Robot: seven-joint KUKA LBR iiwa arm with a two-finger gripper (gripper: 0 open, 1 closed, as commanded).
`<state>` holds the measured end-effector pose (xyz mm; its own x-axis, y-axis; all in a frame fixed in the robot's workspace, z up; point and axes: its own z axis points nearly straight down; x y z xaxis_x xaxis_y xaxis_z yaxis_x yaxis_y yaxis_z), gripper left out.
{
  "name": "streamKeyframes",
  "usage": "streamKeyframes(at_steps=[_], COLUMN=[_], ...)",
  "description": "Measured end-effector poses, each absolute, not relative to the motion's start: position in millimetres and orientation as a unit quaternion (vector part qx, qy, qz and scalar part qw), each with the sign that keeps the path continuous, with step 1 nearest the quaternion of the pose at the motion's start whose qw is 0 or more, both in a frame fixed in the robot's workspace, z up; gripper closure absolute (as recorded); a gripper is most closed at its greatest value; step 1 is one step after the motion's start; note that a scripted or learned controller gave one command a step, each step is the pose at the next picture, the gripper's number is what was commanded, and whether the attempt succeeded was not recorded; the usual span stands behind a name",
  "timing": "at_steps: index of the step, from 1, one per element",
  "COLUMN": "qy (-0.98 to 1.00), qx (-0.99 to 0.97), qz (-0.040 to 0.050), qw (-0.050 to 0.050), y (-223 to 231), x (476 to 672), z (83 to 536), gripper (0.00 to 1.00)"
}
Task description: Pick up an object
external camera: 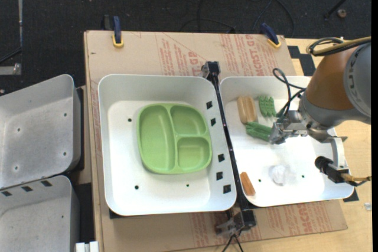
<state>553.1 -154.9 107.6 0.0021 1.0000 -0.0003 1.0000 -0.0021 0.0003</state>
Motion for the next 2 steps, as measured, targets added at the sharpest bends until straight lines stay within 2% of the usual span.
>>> streamKeyframes(at_steps=[2], qy=[0.708], qx=[0.707], qz=[0.0013], qw=[0.003], y=[-168], x=[552.5], z=[228], gripper=[1.0])
